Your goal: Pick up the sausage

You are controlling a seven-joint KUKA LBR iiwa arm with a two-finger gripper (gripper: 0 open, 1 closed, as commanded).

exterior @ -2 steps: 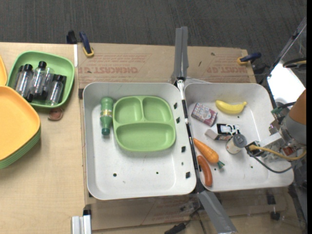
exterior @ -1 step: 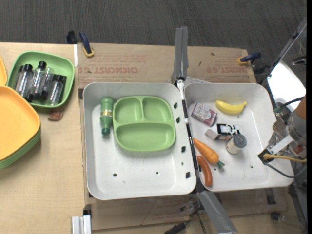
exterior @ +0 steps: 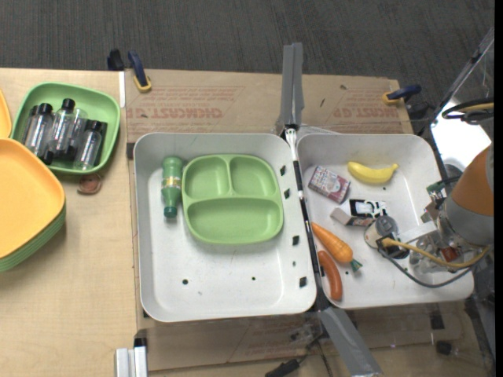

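We judged the task to be at its approach stage: the sausage (exterior: 331, 275) lay untouched on the floor of the right bin (exterior: 409, 143), at its lower left corner, close against the wall shared with the left bin (exterior: 149, 234). The arm (exterior: 470, 203) stood at the right edge of the right bin, its gripper (exterior: 434, 250) low among cables and well apart from the sausage. We could not tell whether the claw was apart or together. In our judgement, the next move called for travel leftward across the bin and a descent over the sausage, clear of the carrot (exterior: 333, 243) lying just beside it.

The right bin also held a banana (exterior: 372, 171), a pink packet (exterior: 328, 183) and a small black-and-white item (exterior: 368, 208). The left bin held a green divided tray (exterior: 233, 198) and a green bottle (exterior: 171, 184) beside it.
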